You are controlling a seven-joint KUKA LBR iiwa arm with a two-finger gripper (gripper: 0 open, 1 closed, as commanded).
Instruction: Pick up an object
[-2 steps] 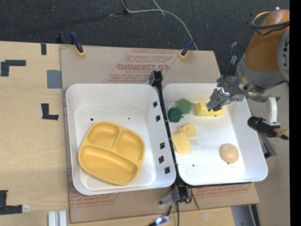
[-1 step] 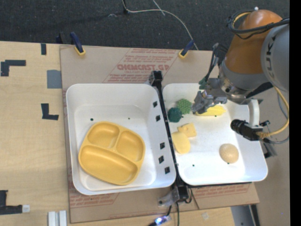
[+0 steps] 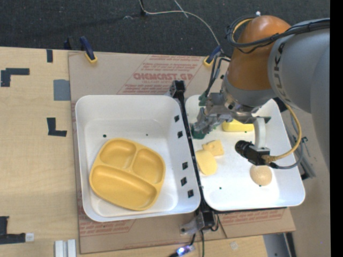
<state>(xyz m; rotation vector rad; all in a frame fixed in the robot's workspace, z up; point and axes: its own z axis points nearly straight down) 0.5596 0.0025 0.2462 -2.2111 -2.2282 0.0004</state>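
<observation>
My gripper (image 3: pixel 201 126) hangs low over the right bin (image 3: pixel 284 197), near its left wall. Just below and to the right of it lies a pale yellow wedge (image 3: pixel 215 148), with a yellow oval piece (image 3: pixel 207 164) a little nearer the front. A bright yellow block (image 3: pixel 237 126) lies to the gripper's right, partly hidden under the wrist. A tan ball (image 3: pixel 261 175) rests toward the bin's front right. A small greenish bit (image 3: pixel 198 135) shows right under the gripper; I cannot tell whether the gripper touches it.
The left bin (image 3: pixel 86 111) holds a yellow divided plate (image 3: pixel 127 173) in its front half. A black divider (image 3: pixel 185 143) runs between the two bins, close to the gripper's left. Brown cardboard (image 3: pixel 139 74) lies beneath both bins.
</observation>
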